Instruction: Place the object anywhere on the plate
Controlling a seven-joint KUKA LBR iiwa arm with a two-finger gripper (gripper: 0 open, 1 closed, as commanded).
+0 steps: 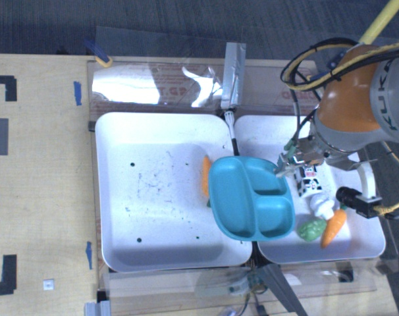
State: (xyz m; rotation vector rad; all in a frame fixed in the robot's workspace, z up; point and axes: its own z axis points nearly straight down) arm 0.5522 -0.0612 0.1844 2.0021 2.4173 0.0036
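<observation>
From the overhead camera I see my gripper low over the right bin, just at the upper right rim of the blue plate. Whether I am open or closed there I cannot tell, and I see nothing held. The plate has three compartments and sits tilted across the divider between the two bins, partly in the left bin. A small orange object pokes out from under the plate's left edge. At the right bin's lower right lie a toy carrot, a green leafy piece touching it, and a white piece just above.

I judge the carrot group the likely pick. To do it well I should come down straight over one item, clear of its neighbours, lift it free, then release above a compartment's middle, since the tilted plate might tip under a load at its rim
</observation>
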